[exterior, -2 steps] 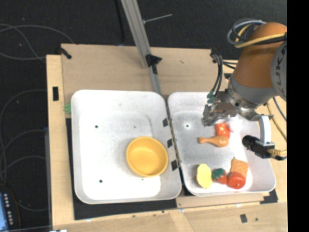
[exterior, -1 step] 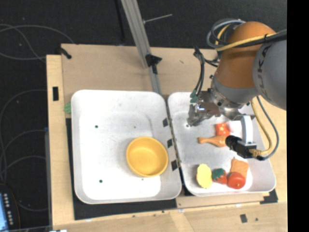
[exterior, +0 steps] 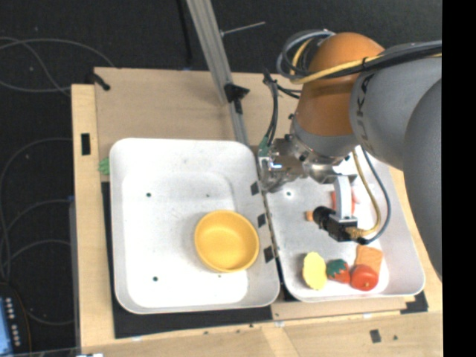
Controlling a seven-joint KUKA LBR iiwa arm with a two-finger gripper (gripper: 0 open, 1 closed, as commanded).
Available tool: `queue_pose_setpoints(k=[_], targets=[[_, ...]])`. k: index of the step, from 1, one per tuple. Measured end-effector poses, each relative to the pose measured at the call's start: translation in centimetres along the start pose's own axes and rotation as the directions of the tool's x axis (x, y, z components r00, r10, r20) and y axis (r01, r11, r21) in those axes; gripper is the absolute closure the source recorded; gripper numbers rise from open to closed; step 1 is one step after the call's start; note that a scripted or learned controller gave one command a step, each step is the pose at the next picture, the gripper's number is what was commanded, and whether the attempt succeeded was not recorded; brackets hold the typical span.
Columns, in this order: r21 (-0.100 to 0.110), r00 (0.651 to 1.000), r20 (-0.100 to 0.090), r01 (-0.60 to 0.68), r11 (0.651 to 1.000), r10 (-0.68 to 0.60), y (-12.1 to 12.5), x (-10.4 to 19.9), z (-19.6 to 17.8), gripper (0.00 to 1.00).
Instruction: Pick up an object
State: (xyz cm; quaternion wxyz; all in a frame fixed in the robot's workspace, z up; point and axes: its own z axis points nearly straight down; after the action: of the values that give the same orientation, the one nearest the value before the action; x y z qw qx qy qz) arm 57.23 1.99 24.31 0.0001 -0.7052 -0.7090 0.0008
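One arm (exterior: 349, 103) bent over right bin (exterior: 405, 274)

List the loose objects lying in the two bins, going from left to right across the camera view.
Yellow bowl in the left bin → yellow lemon-shaped piece → small green piece → red tomato-like piece under an orange piece, both in the right bin.
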Motion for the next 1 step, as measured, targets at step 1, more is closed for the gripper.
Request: queue_pose_setpoints(k=[1], targets=[[-0.003,1.000,-0.003,0.003,1.000,-0.003,1.44,5.07,-0.97,1.00]])
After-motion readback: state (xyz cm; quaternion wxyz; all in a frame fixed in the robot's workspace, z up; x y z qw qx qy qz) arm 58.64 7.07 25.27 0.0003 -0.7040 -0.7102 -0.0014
